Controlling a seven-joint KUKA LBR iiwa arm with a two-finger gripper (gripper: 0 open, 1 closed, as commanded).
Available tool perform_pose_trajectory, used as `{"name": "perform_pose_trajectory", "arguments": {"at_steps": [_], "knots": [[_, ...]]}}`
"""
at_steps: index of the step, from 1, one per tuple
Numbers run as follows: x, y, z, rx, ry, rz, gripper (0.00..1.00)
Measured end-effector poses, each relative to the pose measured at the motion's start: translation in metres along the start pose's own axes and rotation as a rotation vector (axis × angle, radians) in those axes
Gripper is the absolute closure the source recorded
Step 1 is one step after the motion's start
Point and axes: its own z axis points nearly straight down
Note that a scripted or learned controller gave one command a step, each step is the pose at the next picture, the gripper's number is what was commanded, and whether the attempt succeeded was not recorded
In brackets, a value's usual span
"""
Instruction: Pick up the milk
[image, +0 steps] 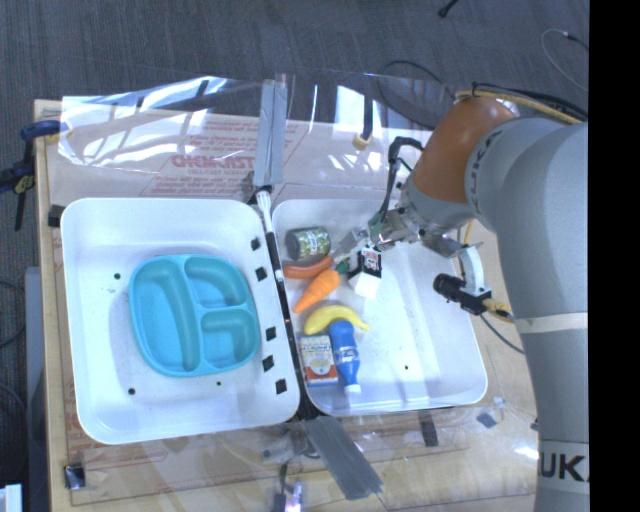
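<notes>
My jaws (366, 252) are down in the right bin (440, 345), near its upper left part, and I cannot tell from this slanted look whether they are spread or closed, since the dark hardware at my wrist blurs into what lies beneath. Right below them sits a small white block with a dark label (368, 272), touching or nearly touching my tip; I cannot make out what it is. Just to the left lies a green can (309, 242) on its side, and beneath it a sausage (305, 268) runs along the bin's left wall. A carrot (318, 289) lies tilted just under the sausage, and a banana (334, 318) curves below the carrot. The milk (318, 359), a small carton with an orange and white face, rests flat near the bin's lower left corner, well apart from my jaws, with nothing gripping it. A blue bottle with a white cap (345, 357) lies right beside the milk on its right, touching or almost touching the banana above. My grey arm (530, 230) with its orange band (455, 150) comes in from the right over the bin's upper edge. The left bin (90, 300) holds a blue divided plate (196, 313) near its middle. Both bins sit side by side on the surface (150, 160), which is covered by a clear sheet over printed cardboard.
</notes>
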Motion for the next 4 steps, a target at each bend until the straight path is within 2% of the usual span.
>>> {"name": "perform_pose_trajectory", "arguments": {"at_steps": [1, 2, 3, 4], "knots": [[-0.001, 0.004, -0.016, -0.011, -0.007, -0.005, 1.0], [-0.001, 0.004, -0.015, -0.01, -0.007, -0.005, 0.0], [0.001, -0.012, -0.003, -0.011, -0.01, -0.103, 0.0], [0.003, -0.018, -0.002, -0.008, -0.005, -0.064, 0.0]]}}
